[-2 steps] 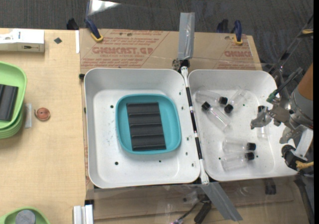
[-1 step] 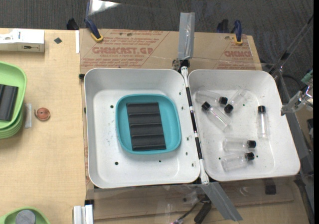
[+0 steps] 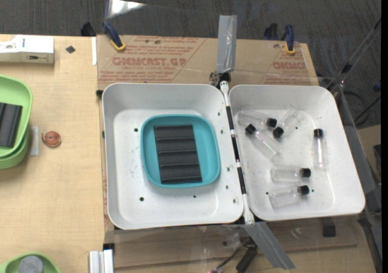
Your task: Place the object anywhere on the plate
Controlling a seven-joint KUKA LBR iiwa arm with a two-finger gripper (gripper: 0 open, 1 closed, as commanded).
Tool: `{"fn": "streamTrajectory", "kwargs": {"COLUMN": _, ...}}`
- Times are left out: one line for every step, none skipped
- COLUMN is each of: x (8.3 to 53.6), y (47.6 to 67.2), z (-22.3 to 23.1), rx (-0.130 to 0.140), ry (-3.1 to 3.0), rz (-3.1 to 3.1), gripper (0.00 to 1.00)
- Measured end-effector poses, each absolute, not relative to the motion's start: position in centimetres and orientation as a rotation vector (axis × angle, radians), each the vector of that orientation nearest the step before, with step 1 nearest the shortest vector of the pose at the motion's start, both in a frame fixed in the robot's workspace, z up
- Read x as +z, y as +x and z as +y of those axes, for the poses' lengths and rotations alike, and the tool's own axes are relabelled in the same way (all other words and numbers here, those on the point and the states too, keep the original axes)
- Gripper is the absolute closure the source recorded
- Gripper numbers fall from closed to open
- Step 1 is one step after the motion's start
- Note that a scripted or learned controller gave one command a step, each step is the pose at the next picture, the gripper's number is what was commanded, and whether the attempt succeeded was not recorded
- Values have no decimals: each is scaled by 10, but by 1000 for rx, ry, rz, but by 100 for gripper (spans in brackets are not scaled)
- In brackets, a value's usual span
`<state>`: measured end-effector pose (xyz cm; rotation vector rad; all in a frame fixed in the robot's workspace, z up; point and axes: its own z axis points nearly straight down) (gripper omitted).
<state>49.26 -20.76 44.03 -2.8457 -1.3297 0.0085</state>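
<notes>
Jaws: I cannot tell whether apart or together. I see six clear vials (image 3: 319,151) with black caps, lying scattered on sides in right bin (image 3: 330,188). Teal plate (image 3: 149,151), square with rounded corners, sits in left bin (image 3: 123,196), carrying dark ribbed slab (image 3: 177,154). Bins side by side on bench (image 3: 60,205).

Teal plate (image 3: 210,162) in L bin (image 3: 121,193); capped vials (image 3: 260,138) in R bin (image 3: 339,144).
</notes>
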Motion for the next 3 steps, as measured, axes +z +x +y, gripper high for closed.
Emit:
{"fn": "streamTrajectory", "kwargs": {"x": 440, "y": 537, "z": -213, "rx": 9, "ry": -2896, "rz": -1216, "gripper": 0}}
{"fn": "streamTrajectory", "kwargs": {"x": 440, "y": 588, "z": -208, "rx": 9, "ry": -2933, "rz": -1124, "gripper": 0}}
{"fn": "streamTrajectory", "kwargs": {"x": 439, "y": 588, "z": -208, "rx": 9, "ry": -2933, "rz": -1124, "gripper": 0}}
